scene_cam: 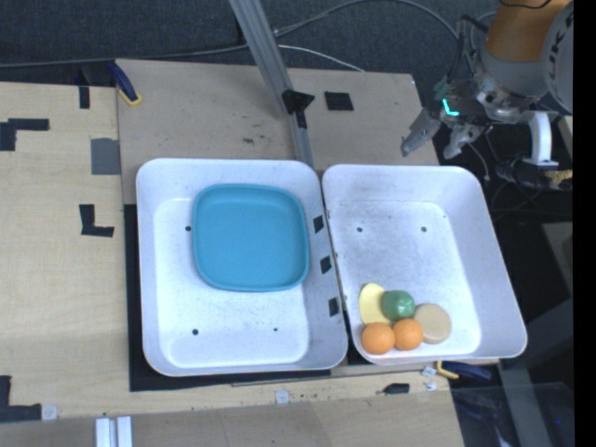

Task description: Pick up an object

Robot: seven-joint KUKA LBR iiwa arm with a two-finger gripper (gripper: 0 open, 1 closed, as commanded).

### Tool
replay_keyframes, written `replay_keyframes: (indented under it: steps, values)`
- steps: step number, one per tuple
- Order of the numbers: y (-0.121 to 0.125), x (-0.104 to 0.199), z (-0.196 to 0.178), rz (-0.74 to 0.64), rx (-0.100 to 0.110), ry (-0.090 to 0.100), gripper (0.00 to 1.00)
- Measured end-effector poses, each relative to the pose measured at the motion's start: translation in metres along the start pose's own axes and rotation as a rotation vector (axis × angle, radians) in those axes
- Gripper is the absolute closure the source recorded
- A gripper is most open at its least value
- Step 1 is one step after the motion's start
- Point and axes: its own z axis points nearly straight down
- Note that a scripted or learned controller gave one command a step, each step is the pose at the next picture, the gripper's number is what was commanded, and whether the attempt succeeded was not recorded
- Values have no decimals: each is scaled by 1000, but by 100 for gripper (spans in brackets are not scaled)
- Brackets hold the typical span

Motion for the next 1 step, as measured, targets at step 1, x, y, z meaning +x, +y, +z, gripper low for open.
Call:
replay_keyframes:
  steps: [1]
  values:
    - [0, 0, 0, 0, 0, 0, 0]
